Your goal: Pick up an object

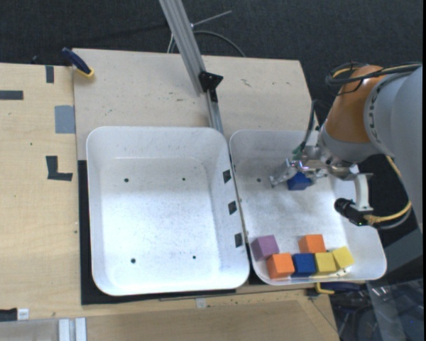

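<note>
My gripper (298, 177) hangs over the upper middle of the right bin (355, 267), below the orange-banded wrist. A small blue block (299, 183) shows directly under the gripper's tip, touching or very close to it. Whether the block is lifted off the bin floor cannot be made out. Along the right bin's front edge lie a purple block (265, 246), two orange blocks (280, 264) (312, 244), another blue block (304, 263) and two yellow blocks (326, 262) (342, 256).
The left bin (99, 148) stands beside the right one, sharing a raised rim between them. A slanted metal rail (188, 41) runs from the top down to the bins' junction. A black cable loops off the arm at the right.
</note>
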`<state>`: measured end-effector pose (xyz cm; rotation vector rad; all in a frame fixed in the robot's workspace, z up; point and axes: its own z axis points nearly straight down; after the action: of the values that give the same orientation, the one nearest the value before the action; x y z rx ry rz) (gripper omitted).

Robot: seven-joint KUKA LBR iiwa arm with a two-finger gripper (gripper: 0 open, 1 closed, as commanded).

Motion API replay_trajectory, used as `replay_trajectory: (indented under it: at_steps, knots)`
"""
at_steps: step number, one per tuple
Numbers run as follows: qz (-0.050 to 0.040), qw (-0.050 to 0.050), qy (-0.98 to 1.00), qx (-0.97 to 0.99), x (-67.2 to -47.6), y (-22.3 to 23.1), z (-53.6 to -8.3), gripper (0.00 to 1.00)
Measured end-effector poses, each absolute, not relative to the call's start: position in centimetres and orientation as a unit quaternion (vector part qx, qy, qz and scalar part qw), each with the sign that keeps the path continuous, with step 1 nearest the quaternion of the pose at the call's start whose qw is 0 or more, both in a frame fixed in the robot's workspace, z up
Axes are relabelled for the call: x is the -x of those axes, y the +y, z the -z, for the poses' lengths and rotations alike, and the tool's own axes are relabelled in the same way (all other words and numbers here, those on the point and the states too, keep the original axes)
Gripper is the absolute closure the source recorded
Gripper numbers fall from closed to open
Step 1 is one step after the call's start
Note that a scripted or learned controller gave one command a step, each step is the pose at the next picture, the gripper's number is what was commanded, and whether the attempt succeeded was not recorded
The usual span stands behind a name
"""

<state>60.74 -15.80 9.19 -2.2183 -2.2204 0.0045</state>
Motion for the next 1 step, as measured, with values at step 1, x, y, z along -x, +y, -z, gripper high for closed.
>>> replay_trajectory:
  at_steps: [1]
  knots:
    - [-0.0007, 0.002, -0.708, 0.706, -60.85, -15.77, -10.08, 1.0]
